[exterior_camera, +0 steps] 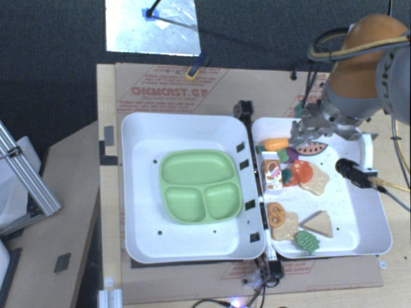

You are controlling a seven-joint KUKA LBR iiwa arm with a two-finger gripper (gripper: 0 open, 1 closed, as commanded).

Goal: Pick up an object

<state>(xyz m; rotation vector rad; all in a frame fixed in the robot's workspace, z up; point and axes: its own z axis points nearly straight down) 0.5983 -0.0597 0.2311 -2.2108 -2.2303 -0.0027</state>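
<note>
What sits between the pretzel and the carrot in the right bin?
In the camera view, a small printed carton lies between the pretzel and the carrot.

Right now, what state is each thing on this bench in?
Green divided tray: flat in the left bin, compartments bare.
Toy food pile: loose in the right bin, pieces crowded along its left half.
Carrot: lying on its side near the back.
Watermelon slice: lying flat, just under the gripper.
Gripper: low over the back of the right bin; its grip is too blurred to judge.

Grey arm [385, 82] with a rounded orange band [366, 53] and looping dark cables [321, 47].
</note>
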